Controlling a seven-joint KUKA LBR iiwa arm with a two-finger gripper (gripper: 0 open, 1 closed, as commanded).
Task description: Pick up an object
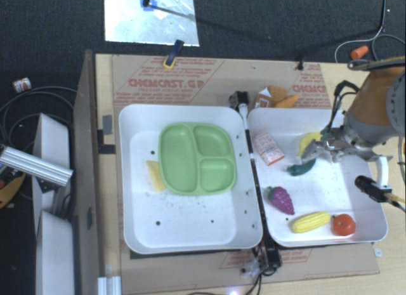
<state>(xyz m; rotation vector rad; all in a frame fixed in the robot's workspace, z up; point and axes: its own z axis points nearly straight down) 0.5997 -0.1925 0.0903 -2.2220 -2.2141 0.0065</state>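
the arm (374,113) reaches in from the right over the right bin (368,233), with the gripper (311,153) low at the far middle of that bin, just above a dark green vegetable (300,169) and just beside a yellow item (309,140). whether the fingers are spread or pressed together cannot be told at this angle, and nothing is seen pinched between them. other candidates lie nearer in the same bin: a purple grape bunch (280,199), a corn cob (309,222) and a red tomato (343,224), plus a small pink packet (269,148) at the far left. the left bin (136,224) holds a green divided plate (196,158) with a yellow piece (156,176) touching its left edge. judged step: descent toward a grasp of the green vegetable. the next move calls for closing squarely on it, then lifting straight up.
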